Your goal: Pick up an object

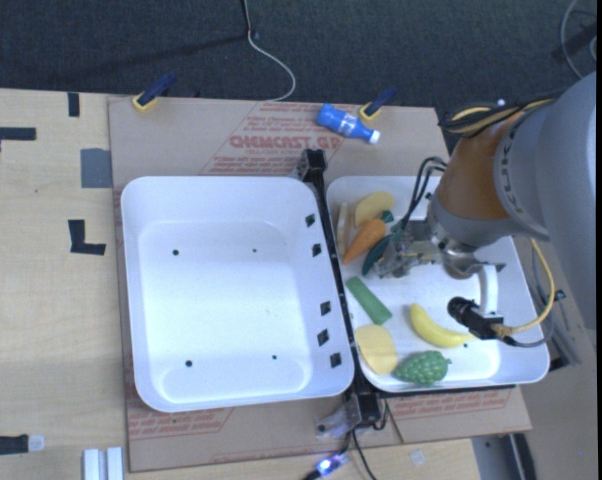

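The right bin holds several toy foods: an orange carrot, a pale yellow piece behind it, a green stick, a yellow banana, a pale yellow block and a bumpy green piece. My gripper is low in this bin, just right of the carrot's lower end, over a dark teal object. The wrist hides its tips.
The left bin lies beside it, with black clips along the shared wall. A blue bottle lies on the cardboard behind the bins. A yellow cable loops along the right bin's right side.
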You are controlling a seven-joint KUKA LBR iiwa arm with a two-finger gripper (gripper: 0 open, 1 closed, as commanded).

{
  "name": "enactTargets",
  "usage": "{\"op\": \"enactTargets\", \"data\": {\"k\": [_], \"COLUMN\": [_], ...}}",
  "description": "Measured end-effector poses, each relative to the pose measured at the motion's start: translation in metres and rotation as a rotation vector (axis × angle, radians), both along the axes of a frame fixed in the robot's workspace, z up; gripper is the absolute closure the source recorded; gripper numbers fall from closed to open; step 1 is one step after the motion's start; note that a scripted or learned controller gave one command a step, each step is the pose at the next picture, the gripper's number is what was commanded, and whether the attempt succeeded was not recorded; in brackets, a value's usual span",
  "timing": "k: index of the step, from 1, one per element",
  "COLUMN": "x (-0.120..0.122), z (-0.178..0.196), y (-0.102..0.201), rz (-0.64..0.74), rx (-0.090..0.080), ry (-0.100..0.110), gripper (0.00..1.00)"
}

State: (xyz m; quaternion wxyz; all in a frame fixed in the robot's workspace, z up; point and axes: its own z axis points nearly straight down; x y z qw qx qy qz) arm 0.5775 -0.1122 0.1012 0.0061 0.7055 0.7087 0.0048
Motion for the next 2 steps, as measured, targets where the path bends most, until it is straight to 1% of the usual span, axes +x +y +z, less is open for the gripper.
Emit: {"op": "enactTargets", "data": {"k": [1,2], "x": [-0.0025,-0.0028], "z": [0.0065,0.0155], "y": [0.0005,0.0011], "rz": [0.0,0.001], "rx": [0.001,0.002], "ry": [0.009,0.01], "gripper": [1.0,1.0]}}
